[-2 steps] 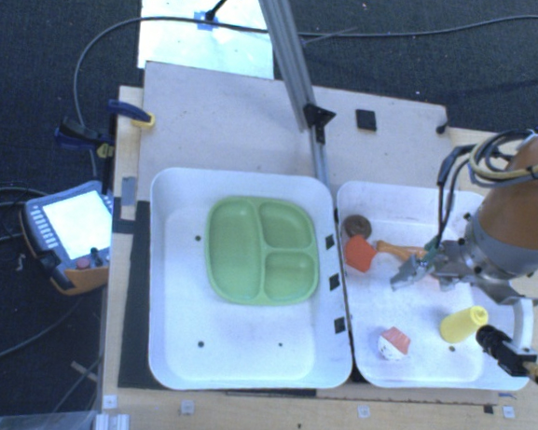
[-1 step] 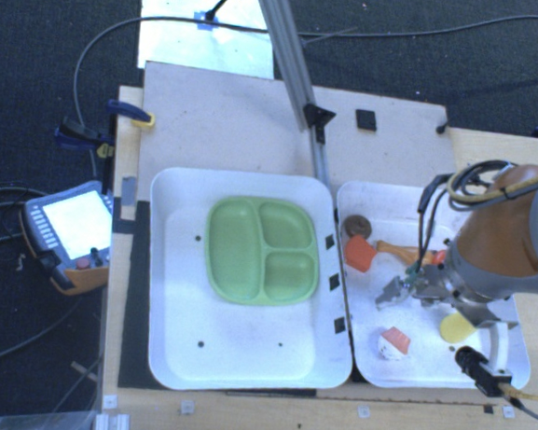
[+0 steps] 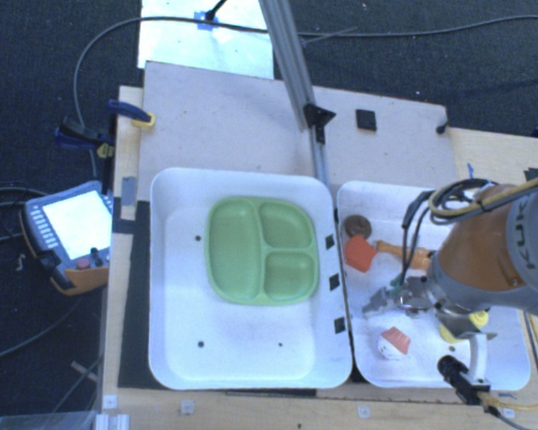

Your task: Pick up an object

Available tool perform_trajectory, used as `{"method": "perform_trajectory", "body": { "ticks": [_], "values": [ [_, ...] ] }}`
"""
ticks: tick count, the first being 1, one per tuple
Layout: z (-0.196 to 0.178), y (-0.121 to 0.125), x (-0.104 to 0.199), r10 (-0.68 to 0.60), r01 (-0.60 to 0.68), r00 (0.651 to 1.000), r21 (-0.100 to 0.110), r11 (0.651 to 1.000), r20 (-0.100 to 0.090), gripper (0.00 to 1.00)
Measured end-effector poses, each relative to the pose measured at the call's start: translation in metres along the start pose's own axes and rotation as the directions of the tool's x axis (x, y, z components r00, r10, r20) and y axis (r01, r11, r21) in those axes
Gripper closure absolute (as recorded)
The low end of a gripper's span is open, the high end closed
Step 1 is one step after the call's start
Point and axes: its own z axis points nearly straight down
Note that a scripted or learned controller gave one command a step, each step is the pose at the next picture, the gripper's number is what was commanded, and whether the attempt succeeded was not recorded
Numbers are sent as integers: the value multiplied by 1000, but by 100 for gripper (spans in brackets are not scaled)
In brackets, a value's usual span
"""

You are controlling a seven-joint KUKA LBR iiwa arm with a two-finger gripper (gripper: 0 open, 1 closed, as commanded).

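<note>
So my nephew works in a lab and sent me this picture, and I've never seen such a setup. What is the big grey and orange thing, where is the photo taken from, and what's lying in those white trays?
The grey and orange thing is a robot arm, reaching in from the right. Its gripper, the part meant to pinch things, hangs low over the right bin; I can't tell whether it is open or shut, or holding anything.

The photo comes from one fixed camera above the bench, looking down at a slant.

The left bin holds a green divided plate. The right bin holds small items: an orange-red block, a round brown piece, a white and red object and something yellow partly hidden under the arm.
</note>
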Motion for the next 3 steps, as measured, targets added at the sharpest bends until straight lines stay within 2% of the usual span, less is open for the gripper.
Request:
{"method": "perform_trajectory", "body": {
  "ticks": [1, 3],
  "values": [
    [-14, 2, -2, 1, -1, 1000, -8, 1000, 4, 100],
    [-105, 18, 2, -5, 5, 1000, -4, 1000, 1, 100]
  ]
}}
